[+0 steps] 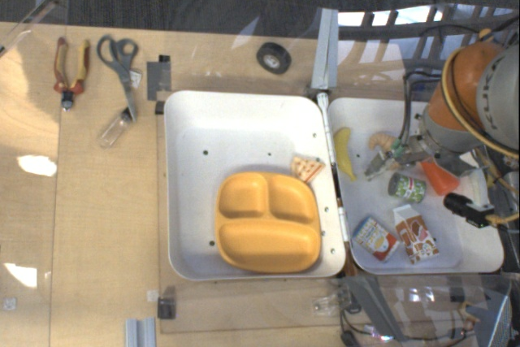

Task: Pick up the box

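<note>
Pincer (382,162) first: it is being held low over the right bin (487,260), reaching in from three o'clock, its dark fingers pointing toward nine o'clock and splayed apart, with nothing gripped between them. Just at five o'clock of the tips, a green can (406,188) is lying, and an orange-red item (439,176) is being partly covered by the arm (479,101). A banana (344,152) is resting at nine o'clock of the pincer, against the bin's left wall. Two boxes are sitting at the bin's six o'clock end: a small box (374,238) with blue and orange print, and beside it, at its three o'clock, a brown and white box (415,234); both are well clear of the fingers. In the left bin (195,175), a yellow divided tray (268,221) is lying, with a patterned packet (307,168) at its one o'clock. On the bench (81,215), pliers (69,71), scissors (122,65) and a tape roll (274,57) are lying at twelve o'clock.
</note>
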`<action>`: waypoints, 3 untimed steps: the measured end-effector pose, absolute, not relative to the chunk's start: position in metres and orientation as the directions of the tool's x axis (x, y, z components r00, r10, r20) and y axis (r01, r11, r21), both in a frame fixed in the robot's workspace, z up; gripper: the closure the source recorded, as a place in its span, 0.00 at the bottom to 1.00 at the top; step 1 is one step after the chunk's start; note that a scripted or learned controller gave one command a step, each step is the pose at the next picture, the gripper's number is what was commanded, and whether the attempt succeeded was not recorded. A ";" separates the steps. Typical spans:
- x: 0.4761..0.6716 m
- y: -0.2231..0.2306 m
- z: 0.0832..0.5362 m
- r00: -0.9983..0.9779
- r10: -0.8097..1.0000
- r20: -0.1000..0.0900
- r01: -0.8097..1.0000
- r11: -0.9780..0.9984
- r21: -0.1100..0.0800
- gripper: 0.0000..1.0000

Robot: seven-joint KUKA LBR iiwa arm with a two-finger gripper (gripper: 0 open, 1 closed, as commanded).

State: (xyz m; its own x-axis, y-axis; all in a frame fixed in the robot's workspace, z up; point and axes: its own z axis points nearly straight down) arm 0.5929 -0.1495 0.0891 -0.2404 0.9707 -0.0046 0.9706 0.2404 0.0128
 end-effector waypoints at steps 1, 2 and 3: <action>0.564 -0.201 0.089 -0.262 0.965 -0.002 0.965 0.262 0.015 0.00; 0.612 -0.186 0.088 -0.090 0.996 -0.003 0.996 0.090 0.010 0.00; 0.615 -0.186 0.102 -0.099 0.995 -0.008 0.995 0.099 0.019 1.00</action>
